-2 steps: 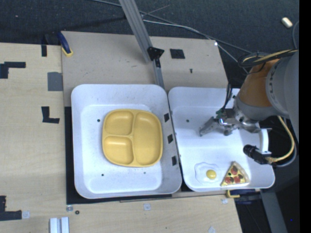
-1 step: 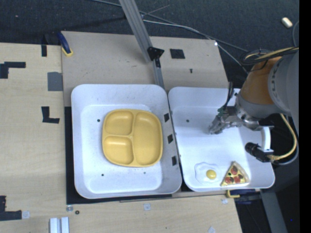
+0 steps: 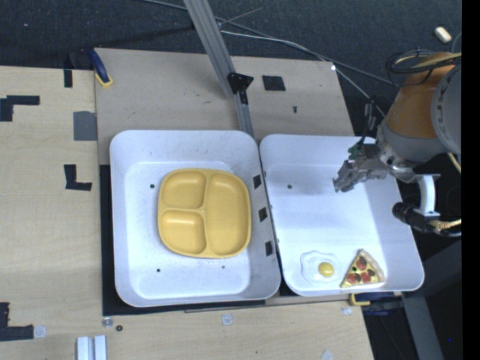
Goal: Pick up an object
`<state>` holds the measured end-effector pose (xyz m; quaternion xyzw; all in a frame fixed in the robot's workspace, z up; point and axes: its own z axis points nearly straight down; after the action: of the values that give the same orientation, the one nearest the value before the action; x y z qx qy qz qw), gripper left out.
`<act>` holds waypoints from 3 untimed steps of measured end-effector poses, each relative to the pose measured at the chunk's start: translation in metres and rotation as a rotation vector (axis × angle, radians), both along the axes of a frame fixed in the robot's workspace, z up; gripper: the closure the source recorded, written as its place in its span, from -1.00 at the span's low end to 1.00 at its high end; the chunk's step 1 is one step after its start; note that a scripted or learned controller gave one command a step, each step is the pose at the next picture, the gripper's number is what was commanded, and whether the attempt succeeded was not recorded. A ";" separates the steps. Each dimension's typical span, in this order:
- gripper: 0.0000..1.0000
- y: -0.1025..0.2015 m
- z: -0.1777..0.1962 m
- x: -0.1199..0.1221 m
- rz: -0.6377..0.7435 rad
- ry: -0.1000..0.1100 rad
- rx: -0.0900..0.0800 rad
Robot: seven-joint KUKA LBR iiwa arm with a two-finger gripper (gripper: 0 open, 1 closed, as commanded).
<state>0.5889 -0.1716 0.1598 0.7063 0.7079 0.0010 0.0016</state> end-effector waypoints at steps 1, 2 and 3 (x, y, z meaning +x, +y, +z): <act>1.00 0.000 0.050 0.001 0.000 0.000 0.000; 1.00 0.055 0.047 0.005 0.004 0.005 0.002; 1.00 0.111 0.059 -0.001 0.004 0.006 0.003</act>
<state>0.5876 -0.0609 0.2191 0.7049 0.7093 0.0000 -0.0013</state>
